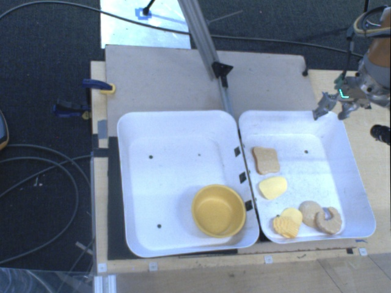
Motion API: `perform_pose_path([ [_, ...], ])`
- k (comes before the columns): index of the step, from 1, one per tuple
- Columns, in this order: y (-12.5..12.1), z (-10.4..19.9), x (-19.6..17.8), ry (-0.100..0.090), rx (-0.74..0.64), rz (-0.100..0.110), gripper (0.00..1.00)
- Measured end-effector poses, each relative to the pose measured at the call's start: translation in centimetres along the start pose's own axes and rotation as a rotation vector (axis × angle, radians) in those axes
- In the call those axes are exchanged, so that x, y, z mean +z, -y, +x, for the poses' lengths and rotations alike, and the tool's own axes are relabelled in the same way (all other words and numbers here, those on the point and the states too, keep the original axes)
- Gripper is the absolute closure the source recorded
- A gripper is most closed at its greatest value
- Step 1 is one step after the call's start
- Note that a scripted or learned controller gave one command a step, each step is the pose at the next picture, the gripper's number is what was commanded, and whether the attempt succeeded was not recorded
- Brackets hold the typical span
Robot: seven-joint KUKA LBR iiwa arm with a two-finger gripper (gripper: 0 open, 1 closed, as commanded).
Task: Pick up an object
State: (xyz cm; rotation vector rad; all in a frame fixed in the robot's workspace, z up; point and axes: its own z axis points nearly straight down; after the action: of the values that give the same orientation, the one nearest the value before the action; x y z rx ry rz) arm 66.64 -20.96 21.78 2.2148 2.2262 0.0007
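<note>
Over the far right corner of the right bin (357, 182), just above its rim: gripper (335, 107), fingers (321, 108) spread apart, nothing between them, well apart from every item below. Grey wrist behind it, orange band (370, 22) higher up at the view's right edge.

Inside the right bin, along its left half and near edge: toast slice (266, 160) nearest the far side; just below it, pale yellow oval piece (272, 187); at the near edge, ridged yellow piece (287, 224), touching or nearly touching a round tan biscuit (310, 212); beside that, against it, a brown ring-shaped piece (330, 221).

Inside the left bin (153, 133), towards its near right corner: yellow bowl (219, 210), upright, mouth up.

Between the bins, black clips (242, 177) along the shared rims. Beyond them, slanting metal pole (198, 29) across the bench. At the bench's left edge, blue and yellow clamp (99, 86). On the dark floor at left, loose cables (43, 182).
</note>
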Motion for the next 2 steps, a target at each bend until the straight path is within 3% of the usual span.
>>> perform_pose_path([
  [1, 0.0, 0.0, -0.1, 0.000, 0.000, -0.002, 0.00],
  [2, 0.6, 0.5, 5.9, -0.001, 0.001, 0.004, 0.00],
])
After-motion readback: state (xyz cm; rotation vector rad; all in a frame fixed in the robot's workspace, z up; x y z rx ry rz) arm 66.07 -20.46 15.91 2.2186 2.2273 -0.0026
